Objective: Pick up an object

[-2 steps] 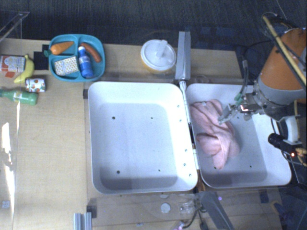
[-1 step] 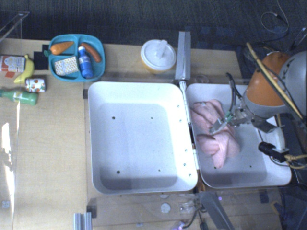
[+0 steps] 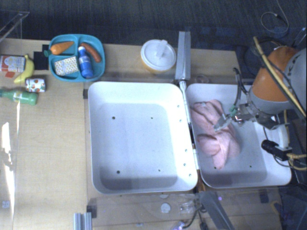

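Pink cloth [image 3: 215, 131] lies crumpled in the right bin [image 3: 273, 174], left half, long axis running top to bottom of the frame with a slight tilt. The gripper [image 3: 223, 122] sits right on its upper middle, so I'd call this the grab step. Can't tell how the jaws stand. Next up is probably close and lift straight.

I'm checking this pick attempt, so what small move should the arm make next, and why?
Probably a short drop straight down onto the pink cloth, then a close. The gripper sits over the cloth's upper middle in the right bin, and no fold can be seen between its fingers, so a lift now would likely come up with nothing.
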